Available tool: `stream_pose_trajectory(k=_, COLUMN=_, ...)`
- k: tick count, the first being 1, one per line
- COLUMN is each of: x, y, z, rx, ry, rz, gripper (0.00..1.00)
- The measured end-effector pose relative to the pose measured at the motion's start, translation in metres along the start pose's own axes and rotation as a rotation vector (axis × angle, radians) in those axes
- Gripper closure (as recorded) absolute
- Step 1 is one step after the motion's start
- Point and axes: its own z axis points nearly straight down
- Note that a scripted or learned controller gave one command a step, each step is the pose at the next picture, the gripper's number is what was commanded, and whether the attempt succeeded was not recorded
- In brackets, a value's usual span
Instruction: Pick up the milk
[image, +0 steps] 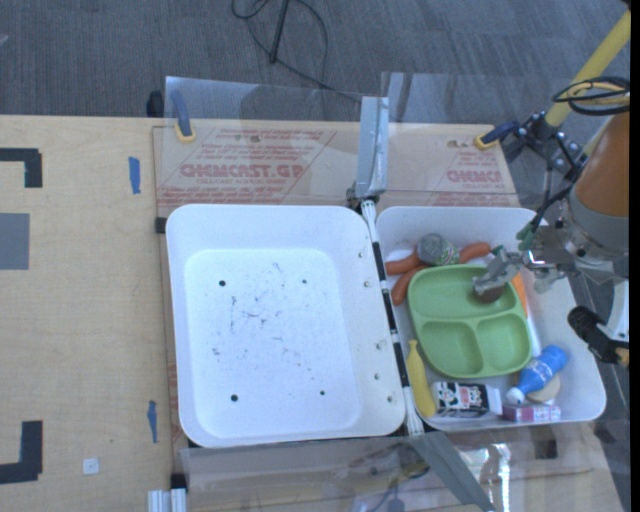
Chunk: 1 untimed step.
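While the milk carton (461, 398) lies flat on its side along the near wall of the right bin (590, 395), I take the green divided tray (470, 322) as my landmark: the carton sits just below the tray's near edge, close against it, its black-and-white cow-patterned face turned up. I see nothing gripping it.

Left of the carton, beside the tray's lower left corner, a yellow piece, maybe a banana (422, 385), runs along the bin wall. Right of the carton, off the tray's lower right corner, a blue-capped bottle (540, 372) lies tilted, and under it a small white box with a pink end (530, 411) rests near the bin's front rim.

Beyond the tray's far edge I make out a grey round can (433, 247), an orange carrot (470, 251), and a reddish sausage-like piece (401, 264) by the tray's upper left corner; a second orange piece (400, 288) presses against the tray's left side.

From my seat the gripper (490, 280) hangs over the tray's upper right compartment, well apart from the carton. Its grey fingers point down toward the tray, but I cannot tell whether they are parted or closed, and I see nothing between them.

Left of the tray, across the divider, the left bin (190, 240) shows a scuffed white floor.
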Motion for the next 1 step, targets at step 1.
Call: stream_pose_trajectory(k=1, x=0.0084, y=-0.0449, z=-0.0258, rx=0.000, ry=0.000, rz=-0.092, gripper=0.00)
